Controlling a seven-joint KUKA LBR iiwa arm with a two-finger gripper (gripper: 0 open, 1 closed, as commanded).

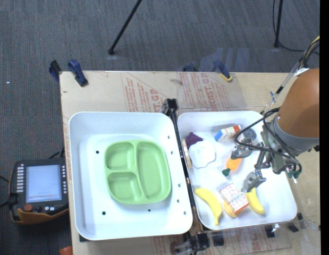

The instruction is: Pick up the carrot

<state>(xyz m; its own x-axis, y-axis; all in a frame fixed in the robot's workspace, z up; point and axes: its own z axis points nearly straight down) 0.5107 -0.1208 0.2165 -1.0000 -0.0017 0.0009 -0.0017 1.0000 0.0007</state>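
The carrot (234, 164) is a small orange piece with a green end, lying in the middle of the right white bin (207, 118). My gripper (246, 168) hovers just to its right, coming in from the right under the orange-banded wrist. Its fingers are open: one fingertip (239, 154) is just above the carrot and the other (253, 183) is below and to the right. The carrot lies at the edge of the gap, not clasped.
The right bin also holds a purple eggplant (193, 139), a white lump (202, 154), a small bottle (227, 132), two bananas (210, 203) (255, 202) and a red-patterned box (233, 196). The left bin (79, 142) holds a green divided plate (137, 171).
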